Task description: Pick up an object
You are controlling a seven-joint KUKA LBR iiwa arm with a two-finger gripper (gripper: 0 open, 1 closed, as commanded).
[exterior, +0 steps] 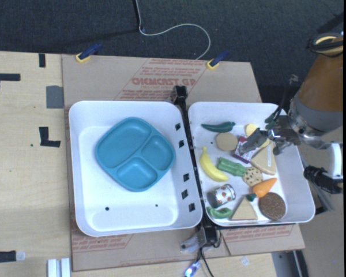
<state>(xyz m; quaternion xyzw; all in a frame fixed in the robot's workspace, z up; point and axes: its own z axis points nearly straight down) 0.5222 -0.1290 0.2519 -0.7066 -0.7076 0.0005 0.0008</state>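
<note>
The right bin holds several toy foods: a green chili, a tan round piece, a banana, a green pickle, a carrot, a brown cookie, a sandwich wedge and a silver can. My gripper reaches in from the right and hangs low over the bin's upper middle. It sits right above a purple-and-white item and beside a pale bread slice. Whether it touches the purple item is unclear.
The left bin holds a blue divided plate. A black divider runs between the two bins. A white cable loops across the cardboard behind them. The arm's body stands over the right bin's far right edge.
</note>
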